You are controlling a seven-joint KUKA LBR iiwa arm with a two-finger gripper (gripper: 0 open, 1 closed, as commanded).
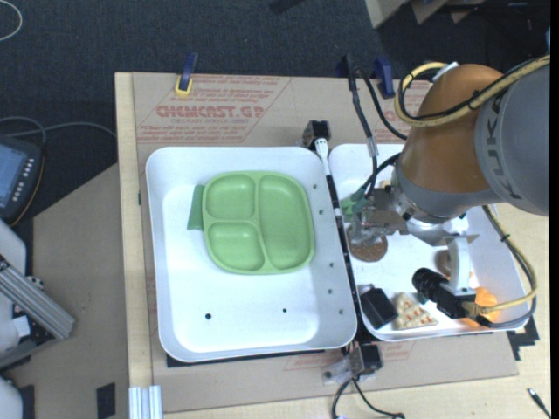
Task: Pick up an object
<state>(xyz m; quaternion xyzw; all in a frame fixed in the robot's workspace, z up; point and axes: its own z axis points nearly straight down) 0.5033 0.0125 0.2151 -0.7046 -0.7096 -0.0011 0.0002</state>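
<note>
Bins: you have two white bins side by side on the counter point(218, 107), a left bin point(166, 260) and a right bin point(397, 264).
Left bin: one green plate point(259, 222) with three compartments; its longest compartment lies on the right and runs near to far.
Right bin: four loose things, namely one brown disc point(369, 250), one black block point(377, 305), one pale latticed piece point(412, 312) and one orange piece point(483, 302).
Hand point(371, 223): over the right bin's left side, just above the brown disc; you cannot tell whether it is released or clenched.
Brown disc: close to the bin's left wall; round, so no long axis.
Black block: near-left corner, long axis slanting far-left to near-right.
</note>
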